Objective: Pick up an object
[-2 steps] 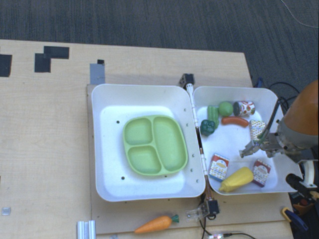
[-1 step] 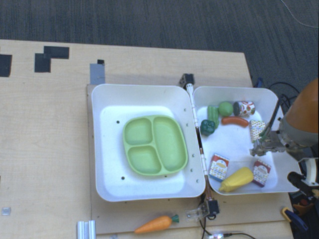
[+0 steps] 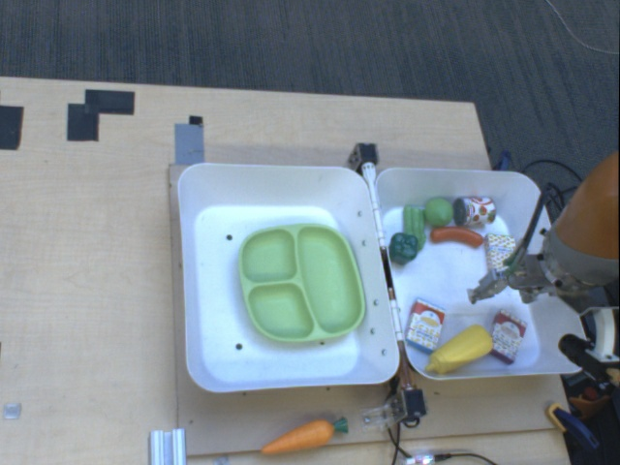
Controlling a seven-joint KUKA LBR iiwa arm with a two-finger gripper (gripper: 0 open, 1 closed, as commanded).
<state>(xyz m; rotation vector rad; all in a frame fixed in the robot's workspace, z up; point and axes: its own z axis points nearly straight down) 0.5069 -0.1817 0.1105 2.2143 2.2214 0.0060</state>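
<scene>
I was reaching in, my end effector [image 3: 489, 289] over the right bin [image 3: 528, 190], grip unreadable; next I needed to descend onto the carton [image 3: 509, 336] at five o'clock.

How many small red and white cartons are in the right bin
2. One carton lies near the bin's front left, beside the banana. The other carton lies at the banana's right end. The arm may hide more.

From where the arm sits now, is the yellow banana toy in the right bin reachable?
Probably yes. The banana toy lies uncovered near the front wall of the right bin, just below the gripper, between two small cartons.
</scene>
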